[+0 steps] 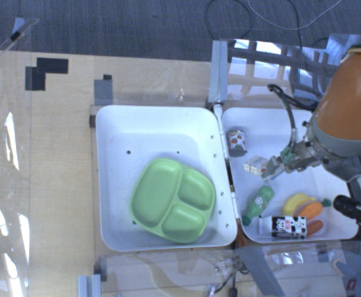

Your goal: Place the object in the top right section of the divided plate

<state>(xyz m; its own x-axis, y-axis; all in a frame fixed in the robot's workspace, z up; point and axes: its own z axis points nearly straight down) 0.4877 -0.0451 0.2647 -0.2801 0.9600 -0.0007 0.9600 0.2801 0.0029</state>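
Pale wooden bench (57, 184) carries two shallow white bins side by side, with grey carpet and loose black cables beyond. In the left bin (115, 129) lies a green divided plate (173, 200), turned at a slant, with one long section and two smaller ones, all bare.

In the right bin (261, 119) a small can (237, 141) with a red and white label stands near the dividing wall. A little white carton (255, 165) lies just below and to the right of it. Lower down lie a green bottle (257, 205), a yellow banana (297, 202), an orange carrot (312, 210) and a white box with black markings (283, 226), crowded near the front edge.

From the right, the grey arm with its orange band (353, 98) reaches over this bin. Its gripper (273, 169) sits low, its tips just beside the white carton, perhaps touching it. Whether the tips are spread or closed, I cannot tell, and nothing is visibly clasped between them.
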